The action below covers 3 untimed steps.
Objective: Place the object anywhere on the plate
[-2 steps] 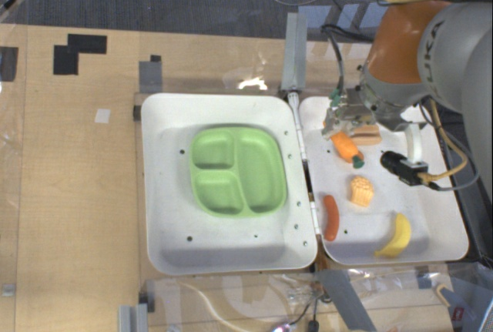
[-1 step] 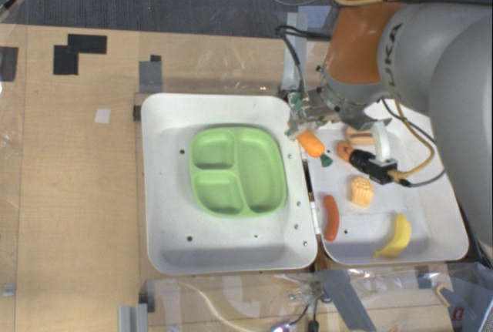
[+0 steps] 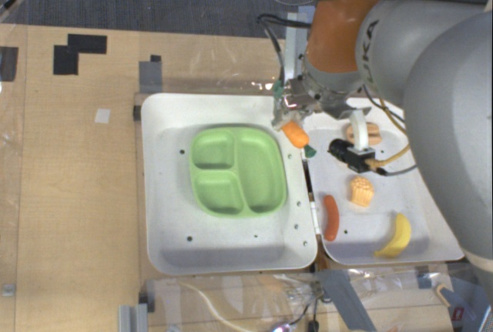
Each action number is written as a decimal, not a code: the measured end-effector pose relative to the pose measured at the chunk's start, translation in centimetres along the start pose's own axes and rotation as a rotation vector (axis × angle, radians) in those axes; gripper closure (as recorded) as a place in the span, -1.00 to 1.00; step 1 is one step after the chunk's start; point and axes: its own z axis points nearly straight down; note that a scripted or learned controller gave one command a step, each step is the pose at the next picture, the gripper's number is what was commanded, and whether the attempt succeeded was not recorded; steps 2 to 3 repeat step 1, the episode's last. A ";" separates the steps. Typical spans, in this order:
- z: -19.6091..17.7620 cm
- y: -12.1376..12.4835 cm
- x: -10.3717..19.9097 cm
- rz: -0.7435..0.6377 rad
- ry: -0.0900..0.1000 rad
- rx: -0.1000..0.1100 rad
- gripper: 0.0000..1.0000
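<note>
A green divided plate [image 3: 235, 171] lies in the left white bin [image 3: 166, 242]. My gripper [image 3: 287, 121] hangs over the plate's upper right corner, near the wall between the two bins. Its fingers are shut on a small orange carrot [image 3: 295, 135] with a green tip. The carrot tilts down and to the right, above the rim where the bins meet, just off the plate's edge.
The right white bin [image 3: 431, 246] holds a red sausage [image 3: 331, 216], a yellow piece of corn [image 3: 362, 190], a banana [image 3: 394, 236] and a pale bun [image 3: 363, 133] partly behind the wrist. The arm covers the right bin's upper part.
</note>
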 end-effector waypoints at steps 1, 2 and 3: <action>0.0 0.0 0.0 0.000 -0.001 0.000 -1.00; 0.0 0.0 0.0 0.000 -0.001 0.000 -1.00; 0.0 0.0 0.0 0.000 -0.001 0.000 -1.00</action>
